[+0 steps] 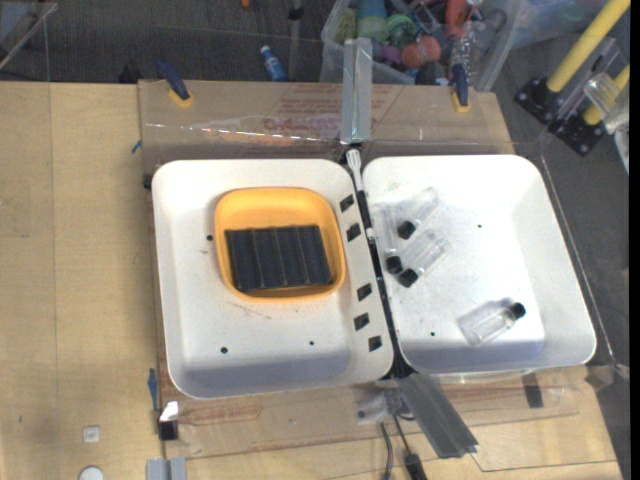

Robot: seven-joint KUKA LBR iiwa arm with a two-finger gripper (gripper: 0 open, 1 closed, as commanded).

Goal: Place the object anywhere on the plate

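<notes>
An orange plate [232, 213] sits in the left white bin [190, 328]. On the plate lies a flat black ribbed rectangular object [278, 258]. In the right bin [530, 258] lie three small clear bottles with black caps: two close together near the divider, one [418, 211] above the other [420, 258], and a third bottle [491, 320] toward the front right.
A metal divider with black tabs [362, 268] runs between the two bins. Beyond the bench at the top stands a clear tub of colourful toys [425, 18]. The wooden bench top [70, 268] stretches out to the left of the bins.
</notes>
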